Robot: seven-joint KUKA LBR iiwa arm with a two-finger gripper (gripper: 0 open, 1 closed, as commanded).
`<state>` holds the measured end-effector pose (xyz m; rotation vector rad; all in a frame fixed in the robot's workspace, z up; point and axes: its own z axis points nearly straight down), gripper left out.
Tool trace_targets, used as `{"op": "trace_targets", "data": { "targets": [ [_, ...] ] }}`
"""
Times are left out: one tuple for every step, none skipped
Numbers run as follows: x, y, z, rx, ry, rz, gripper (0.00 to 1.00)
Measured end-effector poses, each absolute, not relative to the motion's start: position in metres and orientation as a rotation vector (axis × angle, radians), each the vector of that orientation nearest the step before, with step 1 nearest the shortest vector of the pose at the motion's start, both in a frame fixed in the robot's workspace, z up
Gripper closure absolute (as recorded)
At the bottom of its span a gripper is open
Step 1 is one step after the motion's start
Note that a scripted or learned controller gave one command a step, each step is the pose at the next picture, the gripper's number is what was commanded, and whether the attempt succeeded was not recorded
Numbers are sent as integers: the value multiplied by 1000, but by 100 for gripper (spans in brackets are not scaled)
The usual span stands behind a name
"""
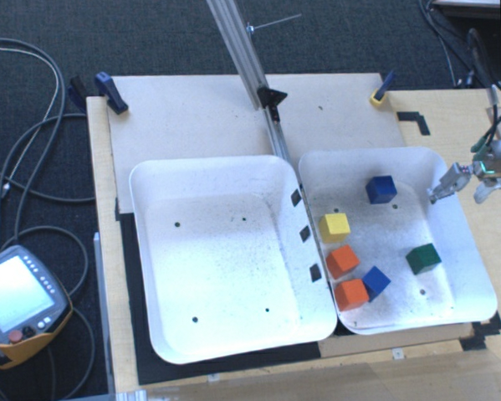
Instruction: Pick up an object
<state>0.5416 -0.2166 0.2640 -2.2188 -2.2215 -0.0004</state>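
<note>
Two shallow white bins sit side by side on the table. The left bin holds no blocks, while the right bin carries six. A dark blue cube lies toward the far side, and a yellow cube sits near the bin's left wall. Nearer along that wall come two orange cubes, one just beyond the other, and a smaller blue cube touches the nearer orange one on its right. A green cube lies apart toward the right wall. The gripper reaches in over the right rim, close to the dark blue cube but not touching it; whether the jaws are spread or pressed together cannot be told, and nothing is seen between them.
</note>
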Motion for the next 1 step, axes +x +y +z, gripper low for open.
{"op": "trace_targets", "data": {
  "targets": [
    [603,-216,130,-2213,-2219,5,0]
  ]
}}
